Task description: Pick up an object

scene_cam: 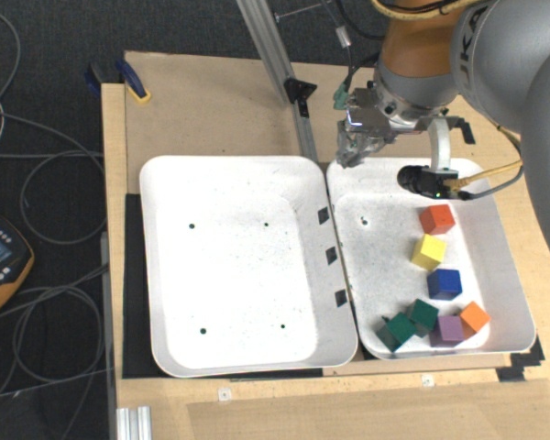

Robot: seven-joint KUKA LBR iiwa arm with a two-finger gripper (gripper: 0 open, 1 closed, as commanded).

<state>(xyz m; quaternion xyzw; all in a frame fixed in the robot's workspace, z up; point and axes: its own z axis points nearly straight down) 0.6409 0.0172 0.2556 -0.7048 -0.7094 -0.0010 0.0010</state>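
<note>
Camera view looks down on the arm (pixel 495 44), whose gripper (pixel 353 149) hovers at the right bin's (pixel 376 246) far-left corner; its grip I cannot tell. Small blocks, likely light and rigid, line the right side; the orange-red block (pixel 436 218) offers flat opposite faces.

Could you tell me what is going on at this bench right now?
A KUKA arm reaches in from the right, its gripper above the far left corner of the right bin. That bin holds small blocks along its right side and near edge: red, yellow, blue, orange, purple and two green. None is between the fingers, so nothing is picked up yet. The left bin lies alongside.
</note>
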